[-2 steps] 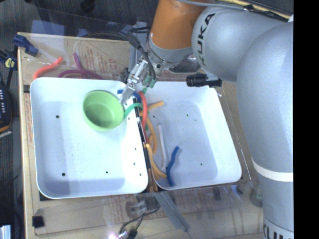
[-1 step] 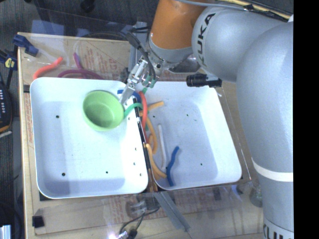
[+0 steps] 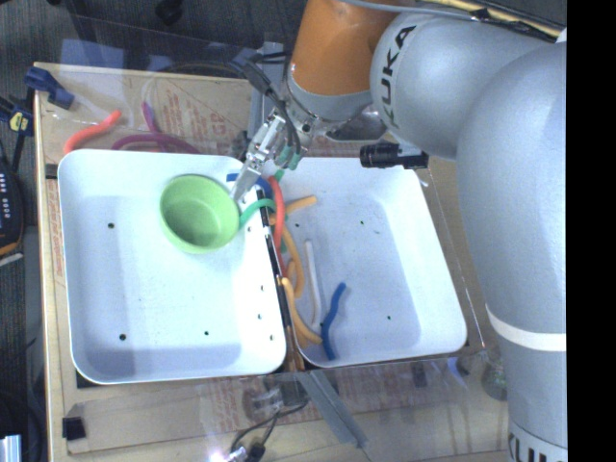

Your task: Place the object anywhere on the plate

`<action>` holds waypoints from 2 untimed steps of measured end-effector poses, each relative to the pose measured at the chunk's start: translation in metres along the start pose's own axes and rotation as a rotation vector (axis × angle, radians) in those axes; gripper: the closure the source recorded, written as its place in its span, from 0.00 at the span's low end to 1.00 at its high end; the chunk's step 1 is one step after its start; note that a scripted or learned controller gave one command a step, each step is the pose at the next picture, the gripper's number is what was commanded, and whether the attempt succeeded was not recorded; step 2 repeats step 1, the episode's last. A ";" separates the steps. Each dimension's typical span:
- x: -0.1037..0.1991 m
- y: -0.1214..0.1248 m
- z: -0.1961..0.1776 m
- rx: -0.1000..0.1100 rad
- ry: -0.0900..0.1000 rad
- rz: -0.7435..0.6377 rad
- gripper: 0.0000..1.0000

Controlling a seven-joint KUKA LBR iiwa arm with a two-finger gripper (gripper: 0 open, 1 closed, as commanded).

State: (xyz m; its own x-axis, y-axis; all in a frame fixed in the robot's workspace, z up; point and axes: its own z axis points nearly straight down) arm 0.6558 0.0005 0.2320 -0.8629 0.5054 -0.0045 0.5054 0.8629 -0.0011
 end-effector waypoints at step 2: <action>0.000 0.000 0.000 0.000 0.000 0.000 0.00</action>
